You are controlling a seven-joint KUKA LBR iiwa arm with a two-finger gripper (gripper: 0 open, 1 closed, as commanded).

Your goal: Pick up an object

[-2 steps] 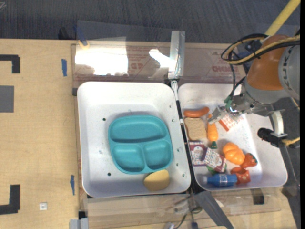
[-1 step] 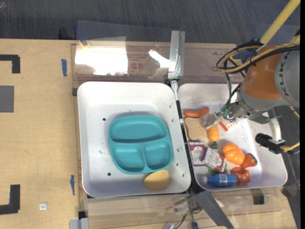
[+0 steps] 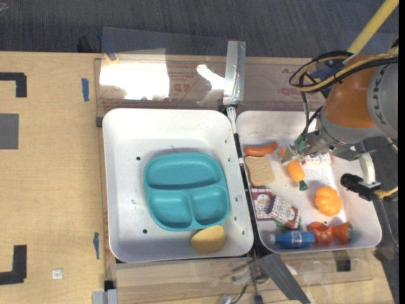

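The right bin [image 3: 373, 233] holds several toy foods. A sausage [image 3: 261, 149] lies at its far left, with a bread slice [image 3: 259, 170] just below it. A small carrot [image 3: 295, 171] sits near the middle, and an orange bell pepper [image 3: 328, 200] lies to its lower right. Along the front lie a printed packet [image 3: 276, 209], a blue bottle [image 3: 293, 238] and a red tomato piece [image 3: 331, 232]. My gripper [image 3: 305, 145] hangs low over the bin's far middle, just above and right of the carrot and right of the sausage. The wrist hides its tips.
The left bin [image 3: 120, 170] holds a teal divided plate [image 3: 185, 190] and a yellow lump [image 3: 208, 238] at its front. A metal divider [image 3: 233, 75] stands behind the bins. A black cable end [image 3: 357, 185] hangs over the right bin's right side.
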